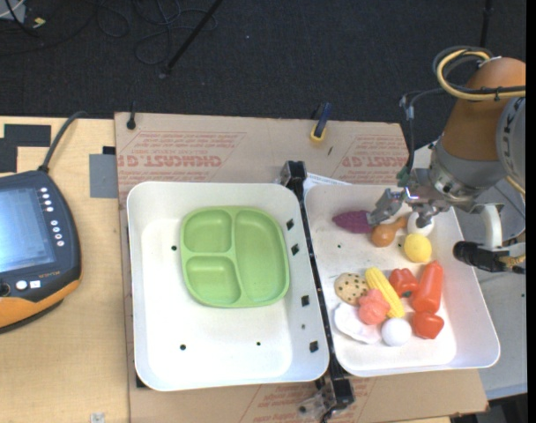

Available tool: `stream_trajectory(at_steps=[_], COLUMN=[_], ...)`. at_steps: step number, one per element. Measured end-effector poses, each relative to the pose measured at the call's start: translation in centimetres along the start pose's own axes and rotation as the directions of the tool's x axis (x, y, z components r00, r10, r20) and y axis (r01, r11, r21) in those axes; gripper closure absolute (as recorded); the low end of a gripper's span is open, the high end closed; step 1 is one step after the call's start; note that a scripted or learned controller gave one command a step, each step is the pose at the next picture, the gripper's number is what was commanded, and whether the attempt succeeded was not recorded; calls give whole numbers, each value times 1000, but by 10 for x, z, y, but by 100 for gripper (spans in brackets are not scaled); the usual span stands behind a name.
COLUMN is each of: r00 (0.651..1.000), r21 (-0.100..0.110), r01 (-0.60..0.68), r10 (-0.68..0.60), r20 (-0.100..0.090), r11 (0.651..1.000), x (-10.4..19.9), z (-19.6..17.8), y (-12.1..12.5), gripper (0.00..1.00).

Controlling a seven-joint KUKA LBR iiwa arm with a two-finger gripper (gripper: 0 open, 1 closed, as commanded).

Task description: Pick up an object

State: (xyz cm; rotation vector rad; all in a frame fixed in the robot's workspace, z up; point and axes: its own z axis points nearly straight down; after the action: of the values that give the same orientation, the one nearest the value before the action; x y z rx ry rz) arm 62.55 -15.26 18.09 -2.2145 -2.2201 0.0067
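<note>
My gripper (402, 211) hangs over the far part of the right bin (480, 342), its fingers spread open with nothing between them. Just below its left finger lies an orange-brown piece (385, 233). A purple eggplant (352, 221) sits to its left and a yellow lemon (417, 248) to its lower right. Nearer the front is a cluster: a cookie (348, 286), a corn cob (384, 291), a pink piece (372, 307), a white egg (396, 331) and a red pepper (429, 287).
The left bin (153, 342) holds a green divided plate (234, 257). A raised divider (308, 271) runs between the bins. A control pendant (21, 245) lies on the bench at far left. A black part of the arm (484, 256) overhangs the right bin's right rim.
</note>
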Motion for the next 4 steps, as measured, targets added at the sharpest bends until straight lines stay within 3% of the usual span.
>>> stream_trajectory(at_steps=[2, 3, 4], r00=[1000, 1000, 1000], r21=[-1, -3, -10], r01=[1, -1, 0], r10=[-1, 1, 0], r20=[0, 0, 2], r11=[1000, 1000, 1000], x=[10, 9, 1], z=[96, 83, 29], y=[5, 6, 6], gripper=[0, 100, 100])
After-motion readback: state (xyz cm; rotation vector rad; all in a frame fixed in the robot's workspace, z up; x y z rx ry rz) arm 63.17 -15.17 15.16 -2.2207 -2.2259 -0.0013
